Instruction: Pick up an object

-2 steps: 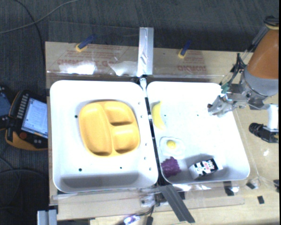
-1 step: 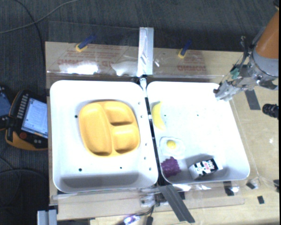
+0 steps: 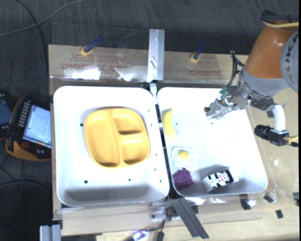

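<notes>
The right bin [image 3: 241, 149] holds a yellow banana-like piece [image 3: 167, 122] against its left wall, a fried egg toy [image 3: 183, 155], a purple grape cluster [image 3: 182, 176] and a small black-and-white box [image 3: 219, 178] near the front. My gripper [image 3: 218, 109] hovers over the bin's upper right part, apart from all of these. Nothing shows between its fingers.
The left bin [image 3: 70, 134] carries a yellow divided tray [image 3: 117, 136]. A metal divider [image 3: 156, 49] stands behind the bins, with clear plastic and blue-yellow clips on the board. A handheld pendant [image 3: 30, 129] lies off the bench at left. A black fitting [image 3: 271, 132] juts from the arm.
</notes>
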{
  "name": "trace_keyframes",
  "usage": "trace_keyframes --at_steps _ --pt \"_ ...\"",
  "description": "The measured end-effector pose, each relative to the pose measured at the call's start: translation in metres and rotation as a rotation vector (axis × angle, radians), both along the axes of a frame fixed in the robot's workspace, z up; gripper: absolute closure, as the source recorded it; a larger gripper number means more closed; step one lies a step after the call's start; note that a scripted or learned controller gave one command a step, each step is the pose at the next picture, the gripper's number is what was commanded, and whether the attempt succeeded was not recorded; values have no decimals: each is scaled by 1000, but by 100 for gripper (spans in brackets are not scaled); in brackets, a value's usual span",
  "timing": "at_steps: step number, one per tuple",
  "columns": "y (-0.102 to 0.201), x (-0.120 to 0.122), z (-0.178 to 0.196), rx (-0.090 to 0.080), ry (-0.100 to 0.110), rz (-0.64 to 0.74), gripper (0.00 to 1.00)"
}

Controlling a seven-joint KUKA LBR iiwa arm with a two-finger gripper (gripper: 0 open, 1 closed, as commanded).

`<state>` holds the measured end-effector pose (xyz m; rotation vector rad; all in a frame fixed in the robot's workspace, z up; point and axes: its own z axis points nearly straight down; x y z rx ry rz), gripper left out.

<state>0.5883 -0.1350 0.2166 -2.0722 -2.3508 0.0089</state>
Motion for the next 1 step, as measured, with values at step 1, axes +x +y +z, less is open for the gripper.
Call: trace_keyframes --at_steps 1 --pt "27 79 -8 -2 -1 0 100"
